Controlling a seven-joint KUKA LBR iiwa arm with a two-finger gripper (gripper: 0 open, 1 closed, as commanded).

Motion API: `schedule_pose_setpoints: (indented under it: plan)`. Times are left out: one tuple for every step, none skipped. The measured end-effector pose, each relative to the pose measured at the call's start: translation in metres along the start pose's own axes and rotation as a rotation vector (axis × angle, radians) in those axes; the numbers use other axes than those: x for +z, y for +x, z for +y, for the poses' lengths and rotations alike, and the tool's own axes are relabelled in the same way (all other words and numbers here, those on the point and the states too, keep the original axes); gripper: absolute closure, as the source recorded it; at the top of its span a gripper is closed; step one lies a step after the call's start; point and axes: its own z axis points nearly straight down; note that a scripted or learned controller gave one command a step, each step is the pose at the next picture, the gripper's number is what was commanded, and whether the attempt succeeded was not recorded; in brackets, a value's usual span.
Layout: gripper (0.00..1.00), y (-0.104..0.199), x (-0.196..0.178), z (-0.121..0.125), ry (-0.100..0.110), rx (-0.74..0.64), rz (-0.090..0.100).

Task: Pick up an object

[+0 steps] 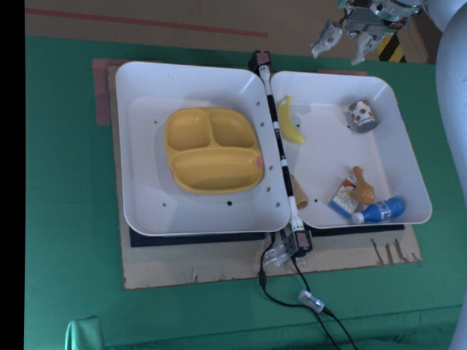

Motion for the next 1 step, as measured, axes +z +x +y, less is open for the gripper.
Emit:
schedule_pose_setpoints:
  plan:
    - [0.00,-0.0837,0.1285,-0.0024,0.017,-0.002,0.001]
